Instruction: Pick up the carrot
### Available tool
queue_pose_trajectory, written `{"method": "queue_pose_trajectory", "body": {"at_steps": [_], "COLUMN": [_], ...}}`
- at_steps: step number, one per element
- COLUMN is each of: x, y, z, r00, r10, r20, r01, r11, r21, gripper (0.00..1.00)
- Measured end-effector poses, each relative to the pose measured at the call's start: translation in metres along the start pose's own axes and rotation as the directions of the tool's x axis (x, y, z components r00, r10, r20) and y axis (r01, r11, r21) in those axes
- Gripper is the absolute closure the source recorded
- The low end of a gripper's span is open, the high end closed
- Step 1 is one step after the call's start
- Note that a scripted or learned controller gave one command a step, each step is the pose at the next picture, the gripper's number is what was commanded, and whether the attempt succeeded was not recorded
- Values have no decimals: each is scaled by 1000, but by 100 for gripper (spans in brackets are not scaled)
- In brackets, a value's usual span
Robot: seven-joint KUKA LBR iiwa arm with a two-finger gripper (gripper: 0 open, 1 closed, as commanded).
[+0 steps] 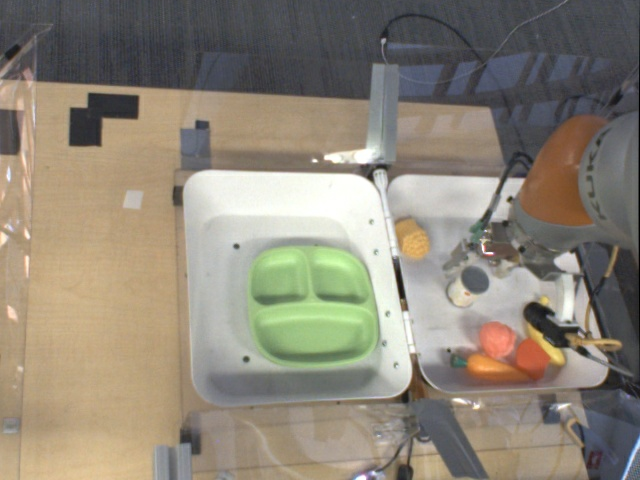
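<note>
Wooden counter [100, 298] bearing two white bins: left bin [210, 298] with a green divided tray [312, 304], right bin [430, 298] with assorted toy foods. Grey arm [575, 183], its pincer [480, 256] low over the right bin's middle; grip state cannot be told, nothing seen held. Carrot [495, 369], orange, lies at the bin's near edge, nearer the camera than the pincer, long axis roughly left-right, just beside a pinkish round fruit [497, 339].

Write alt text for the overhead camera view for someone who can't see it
A grey robot arm with an orange band reaches from the right over the right white bin, its gripper above the bin's middle while the carrot lies near the front edge beside a pink ball. The left bin holds a green divided tray.
</note>
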State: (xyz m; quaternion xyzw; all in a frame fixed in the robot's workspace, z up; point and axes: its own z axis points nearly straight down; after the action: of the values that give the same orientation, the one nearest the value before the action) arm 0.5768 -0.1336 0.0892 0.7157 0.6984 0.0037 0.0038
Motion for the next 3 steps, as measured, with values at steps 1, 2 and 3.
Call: {"method": "queue_pose_trajectory", "body": {"at_steps": [1,2,3], "x": [-59,-69,-67], "y": [60,78,81], "z": [2,-90,-101], "r00": [989,978,980], "r10": [-147,208,198], "r20": [3,2,3], "r01": [147,-208,-198], "r11": [989,978,980], "r21": [0,6,2], "gripper": [0,0,100]}}
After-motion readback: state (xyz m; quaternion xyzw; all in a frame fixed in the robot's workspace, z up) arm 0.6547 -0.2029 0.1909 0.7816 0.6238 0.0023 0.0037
